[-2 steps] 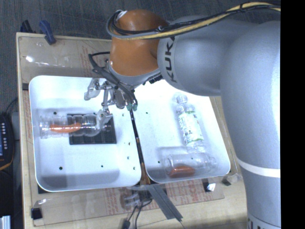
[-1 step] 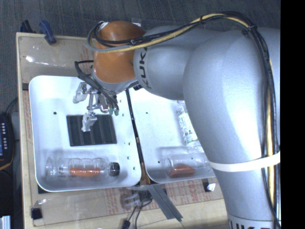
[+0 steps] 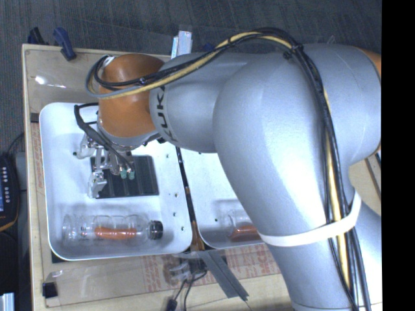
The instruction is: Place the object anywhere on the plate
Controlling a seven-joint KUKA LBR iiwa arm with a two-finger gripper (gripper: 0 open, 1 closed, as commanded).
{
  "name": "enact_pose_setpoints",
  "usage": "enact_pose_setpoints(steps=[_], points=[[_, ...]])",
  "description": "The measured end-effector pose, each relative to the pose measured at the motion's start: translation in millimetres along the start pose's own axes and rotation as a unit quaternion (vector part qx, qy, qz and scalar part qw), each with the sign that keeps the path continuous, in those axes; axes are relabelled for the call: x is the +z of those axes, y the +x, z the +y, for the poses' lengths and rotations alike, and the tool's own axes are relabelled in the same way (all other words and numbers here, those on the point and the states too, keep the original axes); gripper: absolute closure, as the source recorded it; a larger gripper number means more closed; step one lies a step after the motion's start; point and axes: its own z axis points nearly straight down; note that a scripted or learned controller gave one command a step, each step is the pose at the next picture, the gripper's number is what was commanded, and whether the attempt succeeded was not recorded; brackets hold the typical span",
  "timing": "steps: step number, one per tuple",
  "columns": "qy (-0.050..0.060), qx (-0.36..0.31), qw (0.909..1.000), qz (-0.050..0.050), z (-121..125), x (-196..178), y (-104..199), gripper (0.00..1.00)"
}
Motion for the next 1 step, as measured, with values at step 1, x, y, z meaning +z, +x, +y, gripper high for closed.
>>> enact_pose_setpoints(steps=[1], points=[[0.000, -0.057, 0.9984, -0.002, -36.2, -2.1, -37.9, 0.00]])
